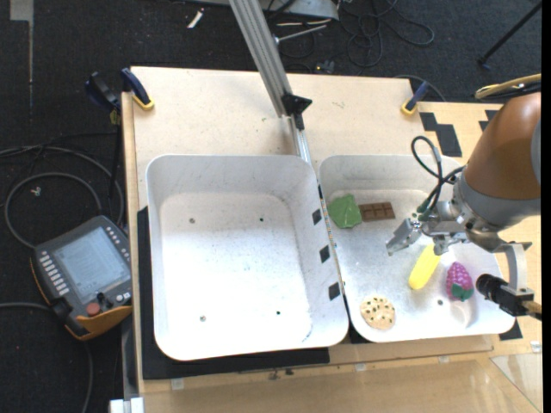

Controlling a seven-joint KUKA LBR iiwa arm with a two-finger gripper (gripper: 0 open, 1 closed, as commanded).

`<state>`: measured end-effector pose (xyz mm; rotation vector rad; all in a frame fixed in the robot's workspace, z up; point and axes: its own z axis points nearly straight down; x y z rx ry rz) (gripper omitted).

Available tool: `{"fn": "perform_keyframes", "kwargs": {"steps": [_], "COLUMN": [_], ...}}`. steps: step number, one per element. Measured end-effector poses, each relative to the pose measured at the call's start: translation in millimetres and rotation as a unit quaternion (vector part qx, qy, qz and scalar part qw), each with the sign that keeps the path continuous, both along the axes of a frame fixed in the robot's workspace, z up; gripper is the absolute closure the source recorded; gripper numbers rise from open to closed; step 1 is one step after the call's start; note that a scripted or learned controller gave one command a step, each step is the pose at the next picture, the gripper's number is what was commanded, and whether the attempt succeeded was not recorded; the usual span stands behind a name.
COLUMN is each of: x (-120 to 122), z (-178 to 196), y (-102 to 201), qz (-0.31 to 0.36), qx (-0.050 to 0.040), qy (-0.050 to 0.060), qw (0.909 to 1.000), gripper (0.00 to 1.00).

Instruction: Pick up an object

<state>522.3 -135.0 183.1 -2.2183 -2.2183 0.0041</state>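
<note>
Yellow corn-like piece (424, 268) in the right bin (362, 175), long axis running from lower-left up to upper-right, its upper end just under the tool (422, 235). Tool hangs low over the bin, grey fingers spread apart with nothing between them; the piece sits just below and slightly right of the fingertips. Judgement: nearest candidate, ahead of pink berry (459, 280) beside it, cookie (377, 312), green piece (345, 212), chocolate bar (376, 212).

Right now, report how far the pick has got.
Done: the grey arm's gripper is over the right white bin. In hand: nothing visibly held; it hovers by the yellow corn-shaped toy. Left: grasp and lift one object; the green piece and brown chocolate bar lie untouched.
</note>
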Motion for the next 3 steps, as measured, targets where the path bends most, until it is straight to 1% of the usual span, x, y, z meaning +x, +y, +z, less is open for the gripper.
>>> {"fn": "perform_keyframes", "kwargs": {"steps": [1, 2, 3], "x": [-4, -3, -2], "z": [-64, -88, -77], "y": [3, 3, 3], "qz": [-0.001, -0.001, 0.0], "qx": [0.0002, -0.0006, -0.0008], "qy": [0.001, -0.003, -0.004], "qw": [1.0, 1.0, 1.0], "gripper": [0.0, 0.0, 1.0]}}
